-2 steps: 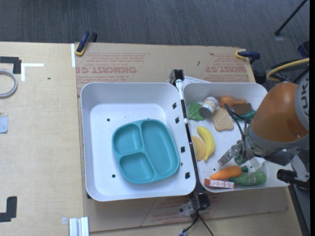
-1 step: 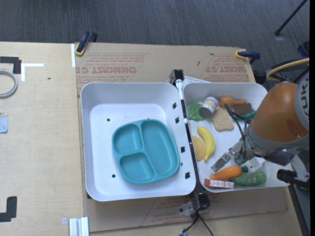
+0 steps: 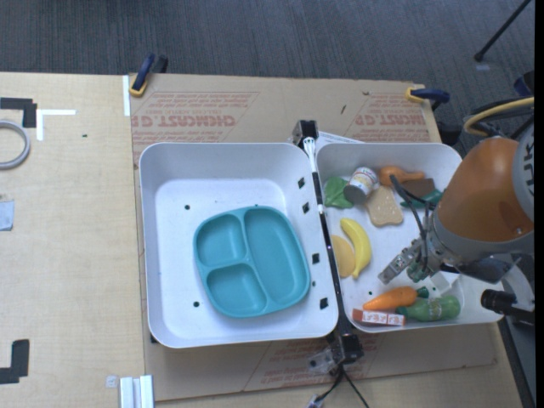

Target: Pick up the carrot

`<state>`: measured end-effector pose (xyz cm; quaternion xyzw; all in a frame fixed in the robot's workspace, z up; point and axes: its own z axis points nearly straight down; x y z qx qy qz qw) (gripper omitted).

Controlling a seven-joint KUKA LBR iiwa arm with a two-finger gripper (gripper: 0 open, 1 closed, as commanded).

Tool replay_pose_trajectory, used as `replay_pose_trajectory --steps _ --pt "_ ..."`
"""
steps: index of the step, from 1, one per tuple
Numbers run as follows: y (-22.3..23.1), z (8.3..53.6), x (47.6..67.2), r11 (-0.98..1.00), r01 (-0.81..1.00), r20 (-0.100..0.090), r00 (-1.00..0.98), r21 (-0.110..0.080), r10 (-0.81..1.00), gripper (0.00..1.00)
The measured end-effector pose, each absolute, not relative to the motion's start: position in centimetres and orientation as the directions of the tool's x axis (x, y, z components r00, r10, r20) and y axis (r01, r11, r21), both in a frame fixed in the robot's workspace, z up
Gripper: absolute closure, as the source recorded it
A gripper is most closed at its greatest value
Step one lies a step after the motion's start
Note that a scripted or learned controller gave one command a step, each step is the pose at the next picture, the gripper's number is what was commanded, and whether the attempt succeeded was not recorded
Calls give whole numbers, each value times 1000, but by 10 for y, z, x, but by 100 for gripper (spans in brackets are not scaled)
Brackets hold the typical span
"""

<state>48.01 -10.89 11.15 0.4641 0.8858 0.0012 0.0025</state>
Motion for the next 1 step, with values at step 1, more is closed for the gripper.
replay_pose_trajectory --steps 1 --pt "-109 112 480 570 822 -3 -570 4 822 0"
